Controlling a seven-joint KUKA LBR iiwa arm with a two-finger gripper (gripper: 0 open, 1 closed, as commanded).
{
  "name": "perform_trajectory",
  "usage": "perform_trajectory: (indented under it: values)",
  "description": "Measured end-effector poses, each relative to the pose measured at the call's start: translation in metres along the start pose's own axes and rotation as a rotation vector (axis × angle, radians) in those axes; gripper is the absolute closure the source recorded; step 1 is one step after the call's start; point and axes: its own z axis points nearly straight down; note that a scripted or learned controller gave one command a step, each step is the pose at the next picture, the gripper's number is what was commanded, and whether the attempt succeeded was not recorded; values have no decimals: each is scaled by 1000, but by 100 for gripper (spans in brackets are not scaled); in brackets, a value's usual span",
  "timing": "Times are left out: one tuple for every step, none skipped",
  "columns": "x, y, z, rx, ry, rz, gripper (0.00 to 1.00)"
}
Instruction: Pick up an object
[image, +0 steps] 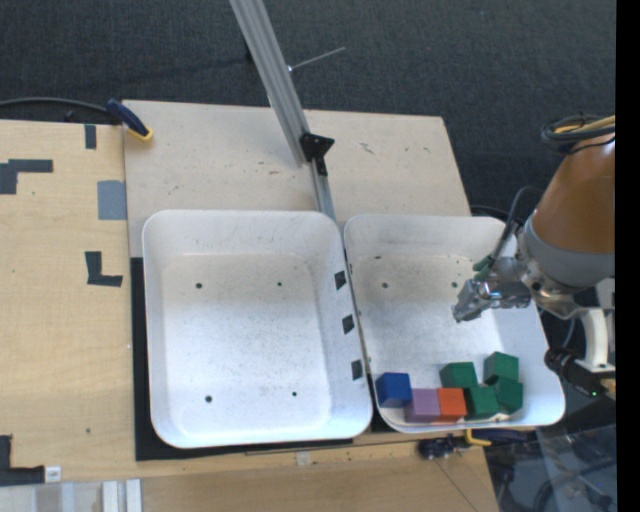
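Note:
Along the near rim of the right bin (420, 235) lie several small blocks: a blue block (394, 388), a purple block (426, 403), an orange block (452, 402) and a cluster of green blocks (488, 382). My gripper (470, 303) hangs over the right part of this bin, above and a little behind the blocks, apart from them. Nothing shows between its metal fingers. The grey arm with its orange band (580, 200) comes in from the right.
The left bin (160, 300) stands beside the right one, their rims touching at black clips. A slanted metal rail (285, 95) crosses the bench behind the bins. A blue and yellow tool (130, 118) lies at the back left.

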Motion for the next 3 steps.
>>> perform_trajectory:
  values:
    - [56,21,3,2,2,-6,100]
    - [103,52,16,2,1,-5,100]
    - [143,79,6,0,1,-5,100]
